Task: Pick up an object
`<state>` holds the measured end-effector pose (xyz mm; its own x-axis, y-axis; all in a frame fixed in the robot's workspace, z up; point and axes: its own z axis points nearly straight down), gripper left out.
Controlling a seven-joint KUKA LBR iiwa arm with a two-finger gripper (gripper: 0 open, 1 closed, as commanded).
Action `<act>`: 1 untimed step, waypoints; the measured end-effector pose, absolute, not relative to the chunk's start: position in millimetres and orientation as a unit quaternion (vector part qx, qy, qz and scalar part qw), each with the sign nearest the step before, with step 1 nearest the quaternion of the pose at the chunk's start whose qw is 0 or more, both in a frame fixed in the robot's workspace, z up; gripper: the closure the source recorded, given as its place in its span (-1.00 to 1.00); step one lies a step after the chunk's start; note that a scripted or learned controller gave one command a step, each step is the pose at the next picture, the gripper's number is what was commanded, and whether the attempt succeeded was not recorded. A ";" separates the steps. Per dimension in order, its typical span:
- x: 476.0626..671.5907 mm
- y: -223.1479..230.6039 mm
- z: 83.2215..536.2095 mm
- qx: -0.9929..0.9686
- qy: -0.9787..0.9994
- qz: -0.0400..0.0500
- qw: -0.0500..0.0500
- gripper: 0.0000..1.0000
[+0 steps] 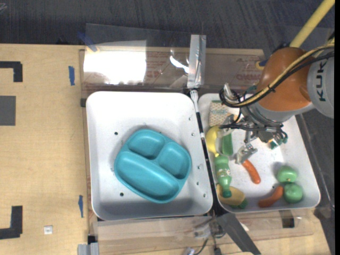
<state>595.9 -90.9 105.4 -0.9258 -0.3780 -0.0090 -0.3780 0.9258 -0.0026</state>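
The right bin (308,158) holds several toy foods. An orange carrot (252,172) lies near its middle. A yellow piece (212,139) and a green stick (227,144) lie by the left wall. Below them is a green and yellow piece (223,174). Two green apples (287,174) (293,193) and a red-orange chili (271,197) sit at the front right. My gripper (247,150) hangs over the middle of this bin, just above and left of the carrot's upper end. I see nothing held in it.
The left bin (101,116) holds a teal divided plate (153,164). A patterned packet (218,110) lies at the back left of the right bin. The arm's orange band (281,78) and its cables cover the bin's back right. A ridge (201,142) separates the bins.
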 end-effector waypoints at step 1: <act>530.7 -106.9 89.7 -0.168 0.986 -0.001 0.007 -1.00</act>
